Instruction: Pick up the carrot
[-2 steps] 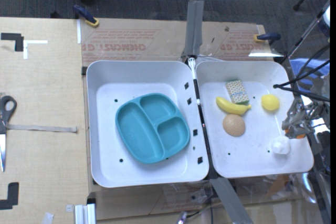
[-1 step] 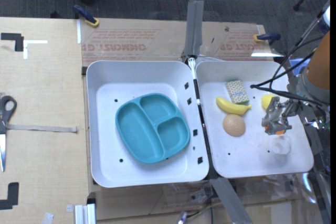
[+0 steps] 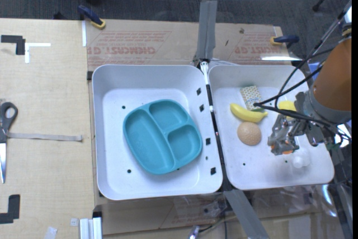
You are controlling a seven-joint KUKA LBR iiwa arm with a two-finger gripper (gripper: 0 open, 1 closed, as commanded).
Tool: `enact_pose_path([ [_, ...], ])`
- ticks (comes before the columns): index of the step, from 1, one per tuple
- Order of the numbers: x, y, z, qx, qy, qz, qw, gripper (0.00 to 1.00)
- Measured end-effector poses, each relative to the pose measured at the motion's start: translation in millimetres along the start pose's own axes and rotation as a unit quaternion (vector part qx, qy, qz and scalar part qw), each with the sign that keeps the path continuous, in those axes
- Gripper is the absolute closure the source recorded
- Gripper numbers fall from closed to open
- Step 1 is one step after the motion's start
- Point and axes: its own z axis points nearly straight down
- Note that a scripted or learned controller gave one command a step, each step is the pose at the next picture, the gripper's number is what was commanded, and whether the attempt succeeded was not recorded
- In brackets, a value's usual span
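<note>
Locate carrot point(image 3: 287, 146): small orange piece in right bin point(image 3: 251, 169), lower right of frame, at gripper point(image 3: 282, 141) tip. Gripper sits low over it, likely positioned for grasp. You cannot tell whether jaws are apart or clamped. Banana point(image 3: 248, 113) and beige ball point(image 3: 249, 134) lie to left, apart from carrot, so approach is unobstructed.

L bin point(image 3: 103, 137): blue plate point(image 3: 162, 137) | R bin point(image 3: 251, 168): banana point(image 3: 248, 113), tan ball point(image 3: 249, 134) | bench point(image 3: 45, 187): scissors point(image 3: 5, 120)
</note>
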Motion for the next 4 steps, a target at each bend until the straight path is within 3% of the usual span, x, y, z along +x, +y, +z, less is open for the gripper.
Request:
enact_pose_path([
  [1,-12.1,-12.4,-147.3,0.001,-0.002,0.105,0.9944,1.0],
  [2,10.7,-30.3,-60.3,0.001,0.0,0.074,0.9972,1.0],
  [3,3.9,25.7,-10.9,0.0,-0.001,0.057,0.9983,1.0],
  [4,-7.9,13.7,-125.4,0.001,-0.002,0.134,0.9909,1.0],
])
